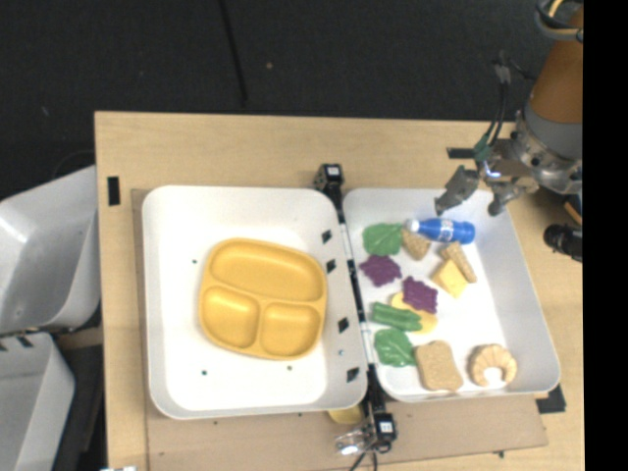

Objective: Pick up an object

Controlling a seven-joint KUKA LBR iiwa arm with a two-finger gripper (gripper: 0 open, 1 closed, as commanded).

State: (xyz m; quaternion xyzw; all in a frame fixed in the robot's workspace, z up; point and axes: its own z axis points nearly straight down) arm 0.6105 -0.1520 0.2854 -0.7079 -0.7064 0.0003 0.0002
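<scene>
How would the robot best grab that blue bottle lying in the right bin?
Probably across its middle, from straight above. The blue bottle lies on its side, long axis running left-right in the right bin, so the jaws should straddle its narrow width, clear of the tan piece touching its left end.

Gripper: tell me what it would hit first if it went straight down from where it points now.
Probably the blue bottle. The gripper hangs over the right bin with that bottle just below it. Depth is unclear from this slant, so it might land on the bin floor beside it instead.
</scene>
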